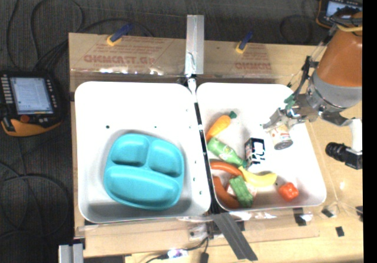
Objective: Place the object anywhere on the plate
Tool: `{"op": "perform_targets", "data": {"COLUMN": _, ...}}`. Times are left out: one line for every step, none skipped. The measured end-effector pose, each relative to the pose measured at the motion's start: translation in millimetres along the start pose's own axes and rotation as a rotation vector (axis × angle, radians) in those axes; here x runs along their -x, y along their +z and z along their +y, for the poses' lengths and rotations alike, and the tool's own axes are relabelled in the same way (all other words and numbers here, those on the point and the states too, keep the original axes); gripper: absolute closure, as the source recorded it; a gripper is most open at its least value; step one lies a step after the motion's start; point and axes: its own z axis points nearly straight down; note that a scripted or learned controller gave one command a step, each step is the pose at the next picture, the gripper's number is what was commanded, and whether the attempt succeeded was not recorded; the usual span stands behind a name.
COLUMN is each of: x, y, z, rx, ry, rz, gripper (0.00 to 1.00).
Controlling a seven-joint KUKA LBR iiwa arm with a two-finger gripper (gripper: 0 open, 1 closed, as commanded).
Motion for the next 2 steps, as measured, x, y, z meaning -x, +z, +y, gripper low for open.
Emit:
{"op": "perform_targets", "data": {"x": -84, "y": 32, "z": 9, "rx": 0.0, "ry": -0.124, "rz": 0.004, "gripper": 1.0}}
{"op": "perform_targets", "data": {"x": -154, "y": 58, "z": -13, "rx": -0.001, "ry": -0.081, "rz": 0.003, "gripper": 1.0}}
